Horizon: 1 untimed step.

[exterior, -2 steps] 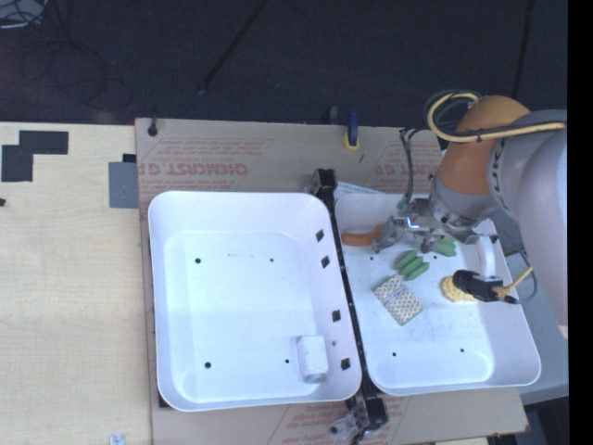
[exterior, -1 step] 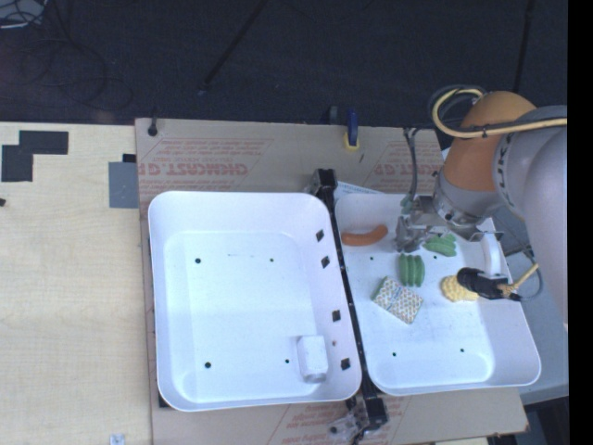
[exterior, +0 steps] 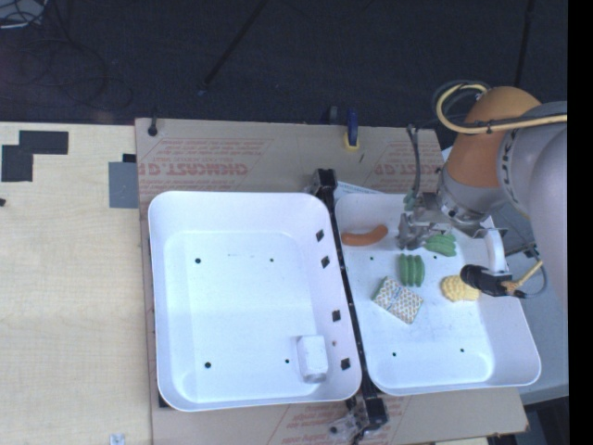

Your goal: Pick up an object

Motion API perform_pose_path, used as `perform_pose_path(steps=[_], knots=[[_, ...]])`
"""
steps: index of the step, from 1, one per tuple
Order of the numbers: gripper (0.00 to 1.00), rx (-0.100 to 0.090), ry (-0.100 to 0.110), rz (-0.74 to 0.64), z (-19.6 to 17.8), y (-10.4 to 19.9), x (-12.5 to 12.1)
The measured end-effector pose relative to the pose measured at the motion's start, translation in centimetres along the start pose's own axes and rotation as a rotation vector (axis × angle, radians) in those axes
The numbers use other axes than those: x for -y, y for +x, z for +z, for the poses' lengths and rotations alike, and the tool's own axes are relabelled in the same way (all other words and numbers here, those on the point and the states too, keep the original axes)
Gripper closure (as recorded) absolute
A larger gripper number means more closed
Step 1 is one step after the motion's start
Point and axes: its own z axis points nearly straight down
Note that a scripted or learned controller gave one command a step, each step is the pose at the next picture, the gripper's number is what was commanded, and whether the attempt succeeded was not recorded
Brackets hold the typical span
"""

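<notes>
The claw (exterior: 419, 235) is seen low over the far part of the right bin (exterior: 519, 360), with the arm (exterior: 519, 174) reaching in from the right. Whether its fingers are spread or closed cannot be told, since they are small and dark against the bin floor, and nothing can be made out between them.

The step in hand is judged to be the descent onto an object. It would be done well if one item were singled out and the claw were centred over it before closing, the fingers being set across the item's narrow side. A straight drop is to be preferred, because the items lie close together and a slanted approach could push a neighbour aside.

A light green piece (exterior: 442, 245) lies just beside the claw on its right, perhaps touching it; this is judged the likeliest target. An orange sausage-shaped item (exterior: 364, 236) lies near on the claw's left, apart from it. A dark green item (exterior: 411, 270) lies just in front of the claw, and a patterned square (exterior: 399, 300) lies further toward the near edge. A yellow item (exterior: 458, 289) lies to the right of these. In the left bin (exterior: 185, 378) a white block (exterior: 311, 357) lies well apart from the claw
</notes>
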Motion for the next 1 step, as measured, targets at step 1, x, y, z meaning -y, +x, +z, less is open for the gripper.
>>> perform_pose_path(steps=[1], knots=[[1.0,-0.003,-0.011,-0.008,-12.67,12.13,1.8]])
